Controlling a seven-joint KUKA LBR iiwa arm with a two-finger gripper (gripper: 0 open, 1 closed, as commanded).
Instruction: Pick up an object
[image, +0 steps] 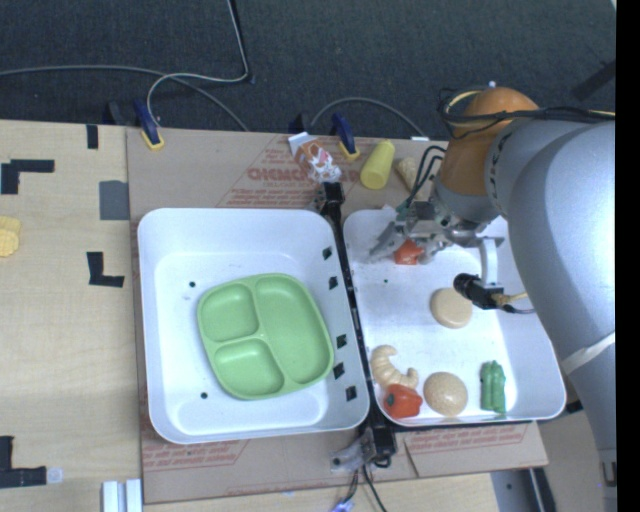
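Observation:
My gripper (408, 243) is low at the back of the right bin (530, 345), open, with a grey finger (383, 243) out to the left. A small red object (408, 254) lies on the bin floor between the fingers, which are spread wider than it. The right bin also holds a beige round piece (452, 308), a curled beige piece (385, 362), a red tomato-like piece (402, 401), a tan ball (445, 393) and a green piece (492, 387). A green divided plate (265, 335) lies in the left bin (160, 300).
The grey arm (560, 230) with its orange band (480, 140) covers the right bin's far right side. Behind the bins on the cardboard lie a yellow cylinder (377, 165) and a small printed packet (315, 158). A black divider (345, 300) runs between the bins.

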